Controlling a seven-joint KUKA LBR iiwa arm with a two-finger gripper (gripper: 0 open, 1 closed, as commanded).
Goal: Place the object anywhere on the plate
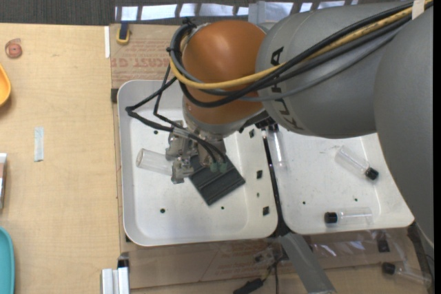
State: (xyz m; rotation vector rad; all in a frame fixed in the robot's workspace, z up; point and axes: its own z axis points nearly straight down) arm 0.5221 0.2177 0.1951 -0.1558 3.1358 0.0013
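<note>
The grey arm with its orange band [224,69] fills the upper right of the frame. Below it, two shallow white bins sit side by side on the tan wooden counter [58,100]. In the left bin [141,217], a clear plastic tube [150,160] lies with its long axis roughly left-right, just beside the tool [182,165], whose state I cannot tell.
</note>
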